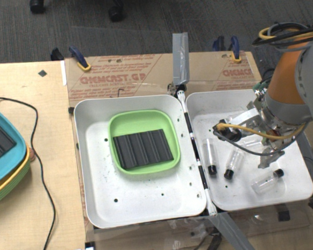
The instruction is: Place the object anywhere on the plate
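Gripper hangs low over the right bin at frame right; finger state cannot be told, nothing seen between them. Three clear vials lie on that bin's floor: one near the left wall, one beside it, one under the gripper, cables crossing above. Green plate with a dark ribbed insert sits in the left bin, across the divider.

Matt green plastic plate with a dark ribbed insert — smooth white plastic bins, clear glossy vials, pale wood bench.
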Robot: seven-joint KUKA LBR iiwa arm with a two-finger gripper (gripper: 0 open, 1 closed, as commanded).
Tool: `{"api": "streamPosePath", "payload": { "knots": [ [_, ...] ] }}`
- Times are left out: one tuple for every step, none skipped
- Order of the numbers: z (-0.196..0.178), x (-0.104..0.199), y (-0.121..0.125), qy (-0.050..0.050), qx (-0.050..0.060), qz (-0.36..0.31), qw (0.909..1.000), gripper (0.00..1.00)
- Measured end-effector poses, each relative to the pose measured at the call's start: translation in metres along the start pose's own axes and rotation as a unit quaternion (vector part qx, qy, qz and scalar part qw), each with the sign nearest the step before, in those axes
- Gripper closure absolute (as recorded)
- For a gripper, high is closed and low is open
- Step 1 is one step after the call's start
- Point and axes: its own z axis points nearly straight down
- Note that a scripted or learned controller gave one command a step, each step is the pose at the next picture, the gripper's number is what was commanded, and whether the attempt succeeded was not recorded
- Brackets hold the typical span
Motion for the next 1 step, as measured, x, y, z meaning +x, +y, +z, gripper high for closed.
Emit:
{"api": "streamPosePath", "payload": {
  "knots": [
    [-0.0279, -0.0083, -0.0583, 0.001, -0.001, -0.016, 0.9999, 0.00]
  ]
}}
